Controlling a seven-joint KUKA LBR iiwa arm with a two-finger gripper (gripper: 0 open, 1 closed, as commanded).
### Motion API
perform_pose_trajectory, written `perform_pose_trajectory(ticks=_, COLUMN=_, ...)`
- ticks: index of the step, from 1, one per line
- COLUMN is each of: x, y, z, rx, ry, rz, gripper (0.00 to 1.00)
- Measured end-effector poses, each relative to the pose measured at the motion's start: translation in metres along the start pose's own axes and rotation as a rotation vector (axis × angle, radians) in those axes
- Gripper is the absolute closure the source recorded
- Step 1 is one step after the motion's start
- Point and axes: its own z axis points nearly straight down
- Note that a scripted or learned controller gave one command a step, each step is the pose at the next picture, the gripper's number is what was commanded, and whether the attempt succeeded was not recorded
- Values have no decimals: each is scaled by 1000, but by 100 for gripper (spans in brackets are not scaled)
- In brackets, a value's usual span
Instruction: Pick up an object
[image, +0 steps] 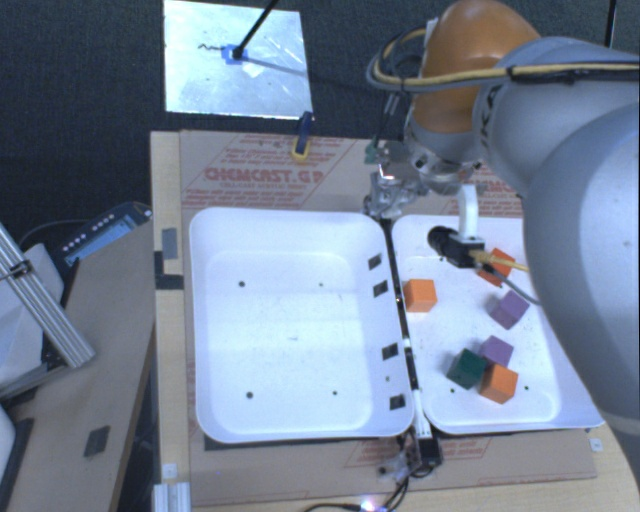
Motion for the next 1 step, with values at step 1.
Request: perform_pose_trajectory(ticks=1, x=103, y=-11, z=-20, rx=4, ry=-1, rz=-1, gripper=100)
